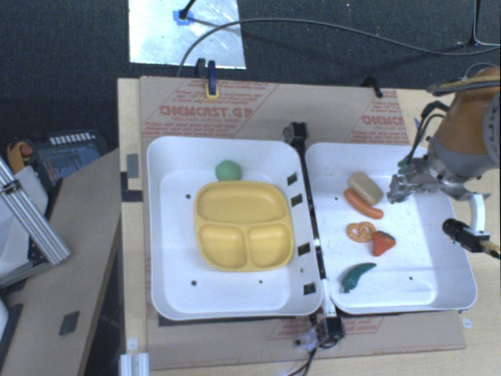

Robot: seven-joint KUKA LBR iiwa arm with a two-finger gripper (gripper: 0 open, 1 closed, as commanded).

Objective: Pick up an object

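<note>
The right bin [438, 288] holds several toy foods: a tan bread roll [365, 186], an orange sausage [364, 204], a pretzel [361, 231], a red strawberry-like piece [383, 243] and a dark teal pepper [356, 275]. My gripper [397, 189] hangs low over this bin's upper right part, just right of the bread roll and sausage. Nothing shows between its fingers. The arm with its orange band [470, 124] comes in from the right.
The left bin [168, 233] carries a yellow three-compartment tray [239, 224] and a green ball [228, 171] behind it. A black divider [307, 210] runs between the bins. Cables and a clamp lie beyond the bench's far edge.
</note>
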